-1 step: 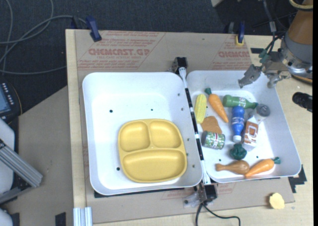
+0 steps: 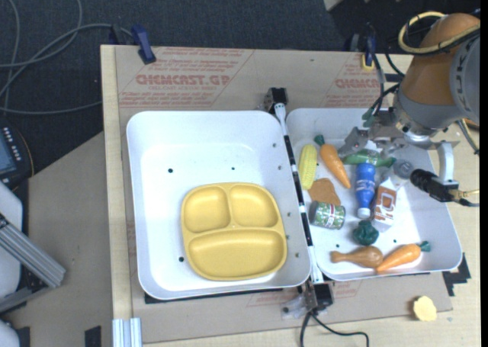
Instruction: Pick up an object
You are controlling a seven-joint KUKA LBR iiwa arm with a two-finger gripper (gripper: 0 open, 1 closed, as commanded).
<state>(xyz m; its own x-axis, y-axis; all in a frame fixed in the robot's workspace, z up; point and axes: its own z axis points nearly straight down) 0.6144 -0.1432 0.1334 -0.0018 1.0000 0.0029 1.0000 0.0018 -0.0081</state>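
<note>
From my overhead view, the gripper [image 2: 371, 142] hangs low over the right bin [image 2: 442, 227], just above the blue bottle [image 2: 365, 187] and the carrot [image 2: 334, 165]. Can't tell its state, the wrist hides it. I'd guess that tight clutter is why it hovers there. The yellow tray [image 2: 232, 230] sits alone in the left bin [image 2: 152, 185].

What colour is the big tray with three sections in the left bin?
Yellow. The divided tray shows clearly in the camera view, lying in the left white bin.
</note>
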